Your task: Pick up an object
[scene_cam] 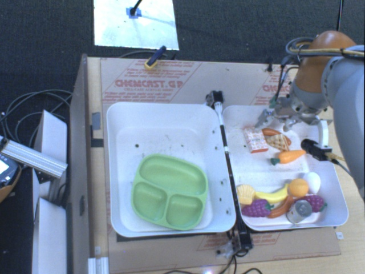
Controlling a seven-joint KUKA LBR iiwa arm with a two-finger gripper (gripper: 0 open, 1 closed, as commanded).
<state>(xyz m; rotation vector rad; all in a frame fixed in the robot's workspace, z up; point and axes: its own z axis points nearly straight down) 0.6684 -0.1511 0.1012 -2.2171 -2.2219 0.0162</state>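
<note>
The right bin (239, 124) holds several toy foods. A red-and-white box (255, 140) and a waffle-like slice (278, 139) lie at its far end, and an orange carrot (290, 156) lies just in front of them. Near the front lie a banana (272, 196), an orange (298, 187), a white egg (312, 181), purple grapes (256, 208) and a grey can (299, 210). My gripper (276, 120) hangs low over the far end of this bin, just behind the slice. It is open, with nothing between its fingers.
The left bin (122, 124) contains a green divided plate (169, 191). A black divider rail (225, 147) runs between the bins. The arm's grey body (345, 90) covers the right bin's far right corner. Cardboard (171, 79) lies under both bins.
</note>
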